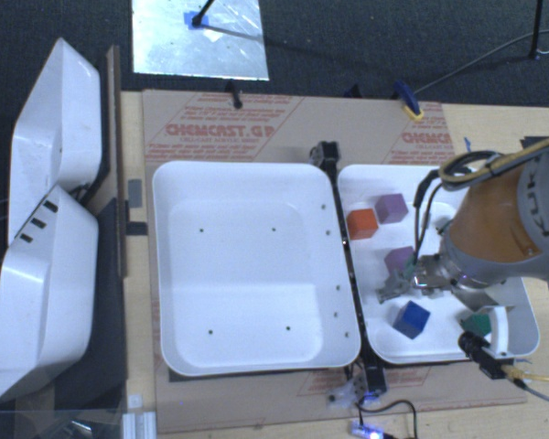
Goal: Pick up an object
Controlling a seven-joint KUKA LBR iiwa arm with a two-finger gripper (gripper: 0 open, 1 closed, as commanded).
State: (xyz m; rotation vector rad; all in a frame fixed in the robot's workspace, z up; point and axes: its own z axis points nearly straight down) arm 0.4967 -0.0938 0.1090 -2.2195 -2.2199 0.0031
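You've got the arm [508, 218] coming in from the right edge of the frame, orange band over the right bin [439, 350]. Gripper [404, 280] sits mid-bin, pointing left. Can't tell whether it's apart or closed: the tips are blurred together w/ the purple block [400, 259] that lies right at them, so no telling whether it's touching or gripped either.

Objects, all in the right bin:
- orange block [361, 223], upper left of that bin, close to the divider side wall.
- lilac block [392, 208], just right of the orange one, near the bin's top wall.
- blue block [411, 319], lower centre, just below the gripper, w/ some bare floor between it and the bottom rim.
- green block [477, 323], lower right, beside the arm's wrist and near the bottom rim.

Room: the left bin [174, 337] shows bare white floor all the way to its rims. In the right bin, open floor is a strip on the left side below the orange block, down to the lower left corner. A black clamp [327, 153] sits at the top of the gap between the bins. Cables [499, 366] run past the lower right corner of the right bin.
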